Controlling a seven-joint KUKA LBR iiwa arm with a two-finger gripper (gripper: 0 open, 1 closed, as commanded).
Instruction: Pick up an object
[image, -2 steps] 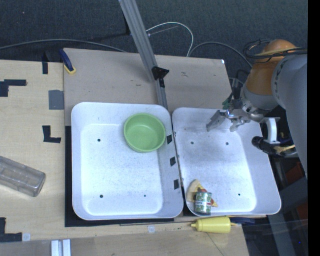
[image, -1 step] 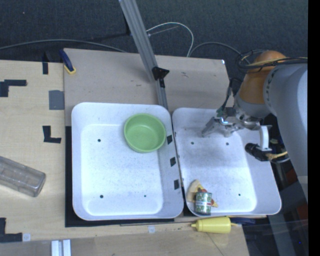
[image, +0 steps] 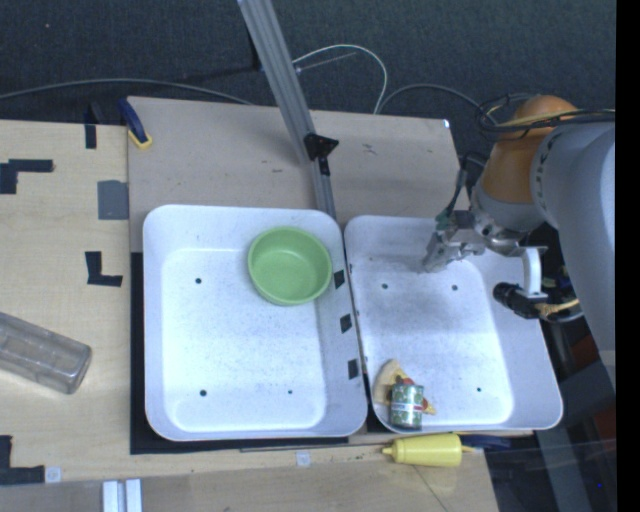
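Observation:
A green bowl (image: 290, 264) sits upright in the left bin (image: 180, 330), near its back right corner. In the right bin (image: 500, 340), at the front left corner, lie a small green can (image: 406, 405) and a tan and red item (image: 389, 378) touching it. My gripper (image: 437, 258) hangs over the back of the right bin, pointing down toward the bin floor, far from the can and the bowl. Nothing shows between its fingers.
A yellow bottle (image: 432, 451) lies on the bench just in front of the right bin. A clear plastic container (image: 40, 352) lies at the far left. A grey pole (image: 290, 90) slants down to the bins' back edge.

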